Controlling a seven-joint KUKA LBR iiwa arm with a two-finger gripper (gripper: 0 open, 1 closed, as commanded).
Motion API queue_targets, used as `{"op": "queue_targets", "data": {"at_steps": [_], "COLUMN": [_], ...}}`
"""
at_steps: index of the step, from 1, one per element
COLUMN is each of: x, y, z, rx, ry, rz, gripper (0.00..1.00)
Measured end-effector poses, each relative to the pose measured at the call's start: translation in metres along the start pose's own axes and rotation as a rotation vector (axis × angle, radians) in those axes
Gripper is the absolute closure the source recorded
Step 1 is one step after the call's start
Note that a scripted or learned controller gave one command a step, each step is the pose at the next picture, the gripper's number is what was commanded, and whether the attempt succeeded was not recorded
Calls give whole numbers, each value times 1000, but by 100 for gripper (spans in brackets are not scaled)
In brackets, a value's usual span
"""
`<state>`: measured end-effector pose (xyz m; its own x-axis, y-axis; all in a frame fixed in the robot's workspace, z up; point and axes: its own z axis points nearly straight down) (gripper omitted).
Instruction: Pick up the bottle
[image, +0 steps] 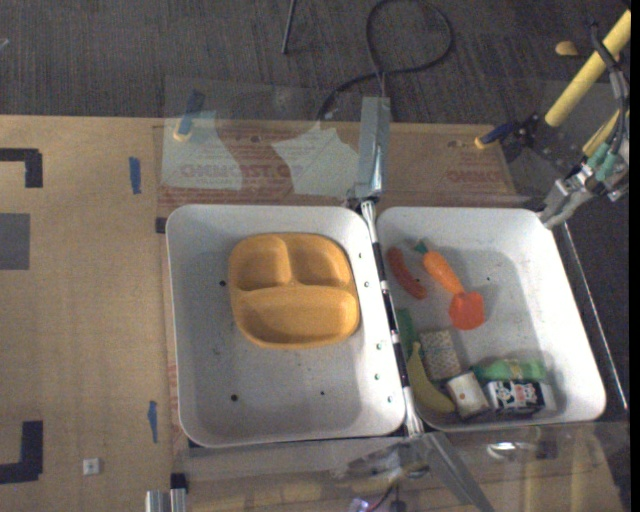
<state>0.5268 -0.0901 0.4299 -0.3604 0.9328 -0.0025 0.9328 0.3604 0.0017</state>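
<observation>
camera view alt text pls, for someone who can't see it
Two shallow white bins sit side by side on a bench: the left bin holds an orange divided plate, and the right bin holds a toy carrot, a banana and small packaged items, with a green bottle near its front edge. The gripper hovers beside the right bin's far right corner.

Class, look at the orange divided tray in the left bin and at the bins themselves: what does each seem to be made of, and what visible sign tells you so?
Orange divided tray: probably moulded plastic, matte to slightly glossy; one even colour, with rounded compartment ridges. White bins: probably thin formed plastic or painted sheet metal; smooth surface, rounded corners, small dark holes in the floor. The look leaves this open.
</observation>
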Motion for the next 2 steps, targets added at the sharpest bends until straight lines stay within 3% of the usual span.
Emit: {"op": "queue_targets", "data": {"at_steps": [1,2], "x": [25,-15], "y": [-36,57], "z": [156,55], "rx": [2,-1], "ry": [3,0], "rz": [-14,-165], "gripper": [100,100]}}
